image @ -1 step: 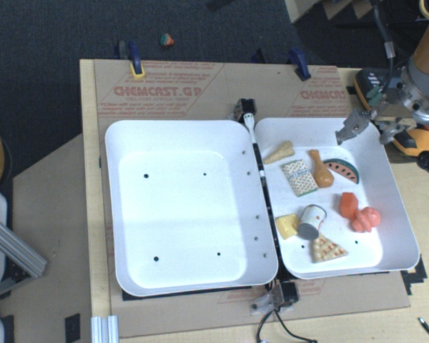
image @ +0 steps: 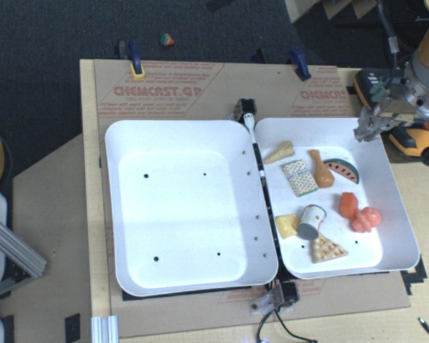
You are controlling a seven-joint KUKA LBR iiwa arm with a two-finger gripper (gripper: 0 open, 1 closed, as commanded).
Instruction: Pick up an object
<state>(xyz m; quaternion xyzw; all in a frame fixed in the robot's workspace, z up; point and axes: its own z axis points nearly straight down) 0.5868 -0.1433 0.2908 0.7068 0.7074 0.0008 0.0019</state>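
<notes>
The right bin (image: 386, 191) holds several toy foods: a bread piece (image: 279, 152), a speckled cracker (image: 299, 177), an orange drumstick (image: 319, 168), a watermelon slice (image: 342, 168), a red strawberry-like piece (image: 349, 204), a pink piece (image: 365, 219), a yellow cheese wedge (image: 287, 225), a grey can (image: 309, 221) and a pizza slice (image: 327, 249). My gripper (image: 368, 129) hangs over the bin's far right corner, apart from all of them. Nothing shows between its fingers.
The left bin (image: 121, 191) lies beside the right one, divided by a black hinge strip (image: 259, 170). Blue clamps (image: 298, 63) hold the cardboard board at the back. A yellow-black device (image: 407, 138) sits right of the bin.
</notes>
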